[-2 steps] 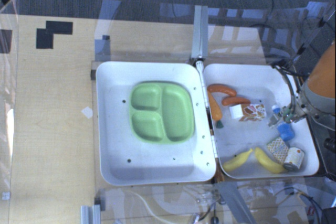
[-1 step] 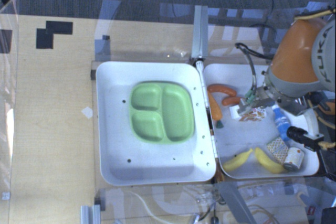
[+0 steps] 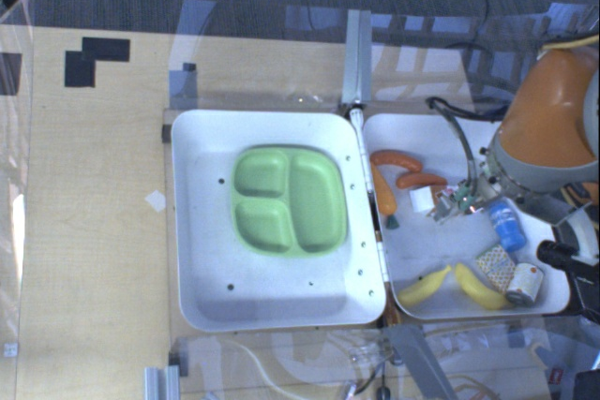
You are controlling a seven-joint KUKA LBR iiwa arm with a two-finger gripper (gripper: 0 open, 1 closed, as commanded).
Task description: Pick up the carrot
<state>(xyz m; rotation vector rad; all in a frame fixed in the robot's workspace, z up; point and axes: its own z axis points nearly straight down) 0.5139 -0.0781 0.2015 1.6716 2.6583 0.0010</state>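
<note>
The carrot [image 3: 382, 194] is orange with a dark green tip and lies along the left wall of the right bin [image 3: 553, 303], pointing toward the front. My gripper [image 3: 447, 203] hangs low over the middle of that bin, a short way to the carrot's right and apart from it. The grey and orange arm [image 3: 553, 117] covers the bin's back right corner. Nothing shows held in the gripper.
Two reddish sausages [image 3: 397, 161] [image 3: 421, 180] lie between the carrot and the gripper. A blue bottle [image 3: 506, 226], a patterned packet [image 3: 496, 263], a small can [image 3: 526, 284] and two bananas [image 3: 423, 287] [image 3: 480, 288] fill the front right. The left bin [image 3: 197, 295] holds a green divided plate [image 3: 287, 200].
</note>
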